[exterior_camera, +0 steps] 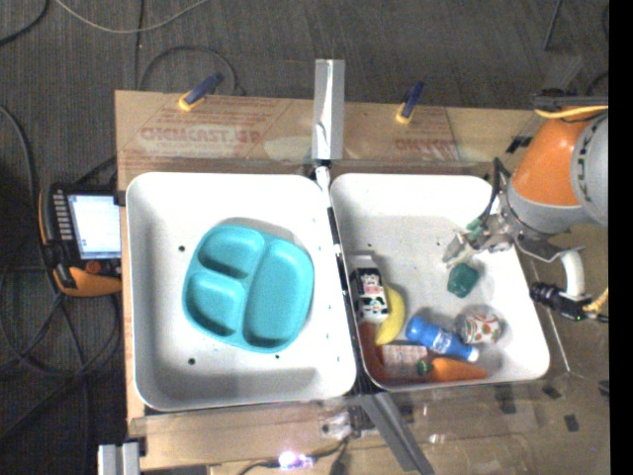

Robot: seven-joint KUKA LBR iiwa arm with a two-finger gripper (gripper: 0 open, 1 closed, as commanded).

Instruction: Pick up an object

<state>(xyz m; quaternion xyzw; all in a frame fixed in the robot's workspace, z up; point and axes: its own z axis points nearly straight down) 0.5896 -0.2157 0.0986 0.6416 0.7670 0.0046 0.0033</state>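
My gripper (469, 243) hangs over the right side of the right bin (415, 206), below the orange band of the arm (554, 171). A small dark green object (462, 281) lies on the bin floor just below the gripper and apart from it. Along the bin's front lie a cow-patterned box (370, 293), a yellow banana (395, 312), a blue bottle (435, 336), a white and red ball (482, 327), an orange carrot (456, 369) and a reddish packet (396, 357).
The left bin (158, 216) holds a teal divided tray (249, 285). An upright metal post (327, 107) stands behind the seam between the bins. A handheld screen unit (84, 236) sits left of the bench. The back half of the right bin is bare floor.
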